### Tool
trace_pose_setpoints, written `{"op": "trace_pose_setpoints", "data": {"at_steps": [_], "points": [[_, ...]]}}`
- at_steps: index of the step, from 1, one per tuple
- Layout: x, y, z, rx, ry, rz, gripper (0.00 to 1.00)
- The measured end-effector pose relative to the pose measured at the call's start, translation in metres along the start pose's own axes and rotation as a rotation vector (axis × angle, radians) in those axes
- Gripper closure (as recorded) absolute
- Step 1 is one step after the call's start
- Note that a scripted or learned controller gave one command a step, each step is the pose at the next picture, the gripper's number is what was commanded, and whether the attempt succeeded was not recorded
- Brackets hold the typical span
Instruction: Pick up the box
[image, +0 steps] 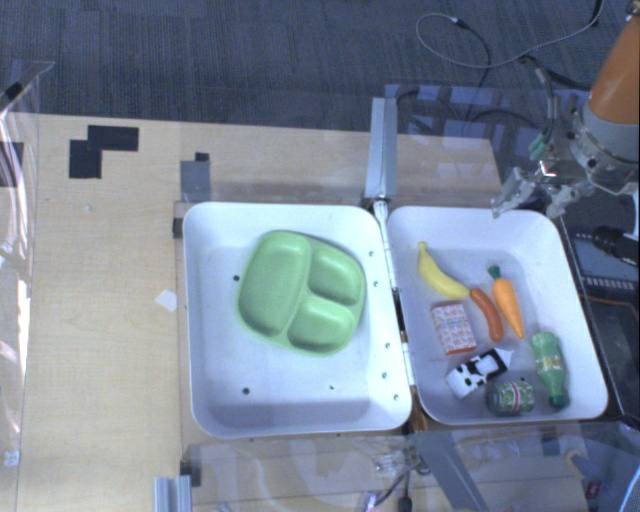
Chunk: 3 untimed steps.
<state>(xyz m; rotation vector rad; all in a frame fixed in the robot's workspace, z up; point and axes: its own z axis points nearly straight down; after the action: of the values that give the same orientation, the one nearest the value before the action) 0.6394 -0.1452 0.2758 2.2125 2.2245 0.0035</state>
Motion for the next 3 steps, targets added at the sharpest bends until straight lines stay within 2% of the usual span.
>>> {"op": "trace_pose_setpoints", "data": {"at_steps": [1, 2, 3], "points": [[0.039, -0.113, 0.174, -0.009, 0.002, 0.239, 0.0], [-0.035, -0.108, 0.178, -0.027, 0.0, 0.167, 0.0], [-0.054, -0.057, 0.076, 0.0, -0.001, 0.455, 0.0]]}}
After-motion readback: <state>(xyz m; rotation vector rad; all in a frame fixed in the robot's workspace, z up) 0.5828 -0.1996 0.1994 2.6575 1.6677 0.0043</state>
